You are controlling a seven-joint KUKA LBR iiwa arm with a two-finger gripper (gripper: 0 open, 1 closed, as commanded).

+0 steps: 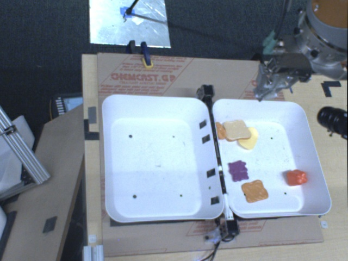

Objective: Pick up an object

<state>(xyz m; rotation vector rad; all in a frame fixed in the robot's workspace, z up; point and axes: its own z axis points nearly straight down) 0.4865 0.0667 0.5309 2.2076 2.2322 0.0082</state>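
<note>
Camera view is cropping the arm; gripper is hovering above the right bin, its grip state unreadable.

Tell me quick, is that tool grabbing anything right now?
Tool: up above the far rim of the right bin, with nothing between its tips; open or closed cannot be told.
</note>
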